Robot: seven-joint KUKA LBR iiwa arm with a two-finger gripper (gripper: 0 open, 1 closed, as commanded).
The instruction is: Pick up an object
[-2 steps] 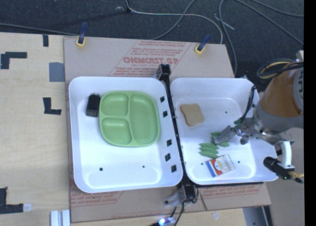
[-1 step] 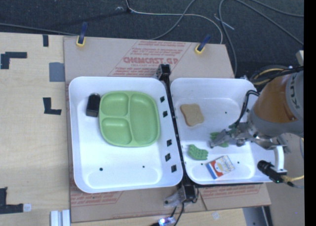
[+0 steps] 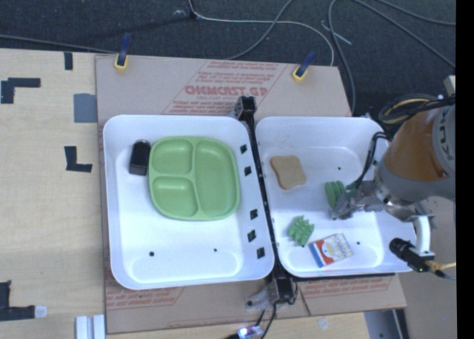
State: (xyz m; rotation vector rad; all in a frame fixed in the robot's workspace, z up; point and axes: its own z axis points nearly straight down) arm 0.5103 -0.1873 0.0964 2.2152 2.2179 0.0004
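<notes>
- The gripper (image 3: 342,208) hangs low in the right bin (image 3: 318,129), its dark fingers down beside a green object (image 3: 334,193); whether the fingers are parted or closed cannot be told from this angle.
- The green object sits at the fingertips, on their left, touching or nearly so; nothing visibly lies between the fingers.
- The arm (image 3: 418,156), grey with an orange band, reaches in from the right over the bin's right wall.
- A second, leafy green piece (image 3: 301,230) lies on the bin floor to the lower left of the gripper, near but apart.
- A small red, white and blue packet (image 3: 331,249) lies flat near the bin's front wall, below the gripper.
- A tan slice of toast (image 3: 287,172) rests toward the upper left of the same bin, well apart from the gripper.
- In the left bin (image 3: 178,271), a green divided plate (image 3: 195,178) lies flat, with a small black object (image 3: 139,158) just beside its left edge.
- Both bins rest on a cardboard sheet (image 3: 222,86) held by two yellow clamps.
</notes>
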